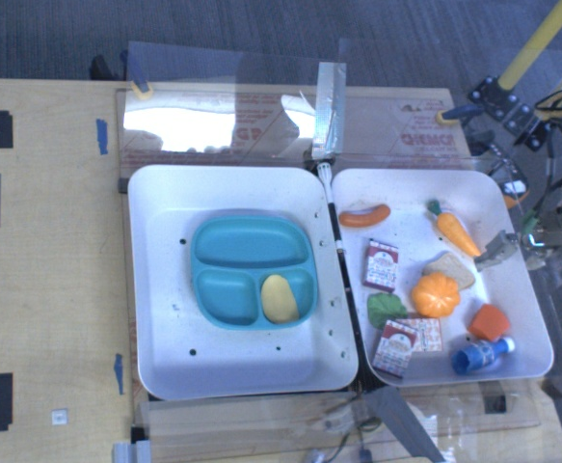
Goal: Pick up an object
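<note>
Carrot (453,232) lies just left of the tool (501,248), whose state I cannot tell; approach step, descent onto it likely next.

Right bin (541,350) is crowded with close-packed toys; left bin (155,258) has open floor around its tray (252,244), seemingly.

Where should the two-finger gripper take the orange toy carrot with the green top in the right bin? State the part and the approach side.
Grip the orange toy carrot across its thick upper half, near the green top, coming straight down from above. It lies flat and slanted, tapering toward its lower right tip beside the beige piece, so the wider end is probably clearer, fingers closing across its long axis.
</note>
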Available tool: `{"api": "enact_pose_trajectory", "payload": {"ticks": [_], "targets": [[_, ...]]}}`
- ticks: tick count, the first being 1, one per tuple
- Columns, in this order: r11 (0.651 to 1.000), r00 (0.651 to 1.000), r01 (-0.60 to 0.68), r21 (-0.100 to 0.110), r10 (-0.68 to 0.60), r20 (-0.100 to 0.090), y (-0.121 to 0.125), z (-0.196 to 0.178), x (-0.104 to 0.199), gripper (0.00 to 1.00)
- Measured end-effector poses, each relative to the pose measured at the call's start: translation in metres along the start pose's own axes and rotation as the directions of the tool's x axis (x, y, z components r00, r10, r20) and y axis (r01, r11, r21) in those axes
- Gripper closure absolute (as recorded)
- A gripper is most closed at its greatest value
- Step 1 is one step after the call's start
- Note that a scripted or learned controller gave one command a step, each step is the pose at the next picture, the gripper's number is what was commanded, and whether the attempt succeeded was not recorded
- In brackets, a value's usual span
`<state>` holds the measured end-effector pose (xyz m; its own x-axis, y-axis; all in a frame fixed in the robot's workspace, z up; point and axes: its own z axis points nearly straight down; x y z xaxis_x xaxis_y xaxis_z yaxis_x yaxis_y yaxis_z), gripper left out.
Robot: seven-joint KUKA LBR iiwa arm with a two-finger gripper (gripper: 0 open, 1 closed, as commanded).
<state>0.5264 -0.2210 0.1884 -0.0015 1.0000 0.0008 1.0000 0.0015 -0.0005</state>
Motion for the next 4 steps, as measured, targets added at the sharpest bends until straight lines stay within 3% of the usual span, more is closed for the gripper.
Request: {"api": "enact_pose_trajectory", "payload": {"ticks": [1,2,3,4], "targets": [[1.0,1.0,0.024,-0.014,-0.024,0.006,0.042,0.097,0.028,0.0],[1.0,1.0,0.024,-0.02,-0.024,0.007,0.044,0.085,0.029,1.0],[1.0,1.0,0.024,-0.018,-0.024,0.006,0.043,0.086,0.029,0.0],[0.997,0.998,0.07,-0.014,-0.07,0.006,0.073,0.096,0.054,0.0]]}}
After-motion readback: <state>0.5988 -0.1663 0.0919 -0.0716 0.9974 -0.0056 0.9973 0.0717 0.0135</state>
